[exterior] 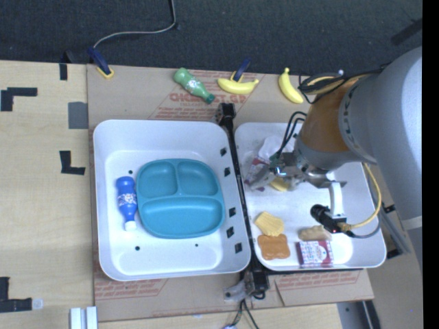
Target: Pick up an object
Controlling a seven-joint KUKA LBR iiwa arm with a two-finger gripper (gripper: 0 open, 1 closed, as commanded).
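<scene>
I have the gripper (pixel 269 172) low in the right bin (pixel 357 256), at a crumpled wrapper (pixel 264 157) near the divider; whether it is clenched I cannot tell. A waffle (pixel 273 247) and red packet (pixel 315 253) lie apart, nearer the front.

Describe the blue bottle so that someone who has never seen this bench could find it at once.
Start at the left white bin, the one holding the big teal divided plate. The blue bottle lies on the bin floor right against the plate's left edge, white cap toward the near side. It is the only small thing in that bin, and a darker blue than the plate.
</scene>
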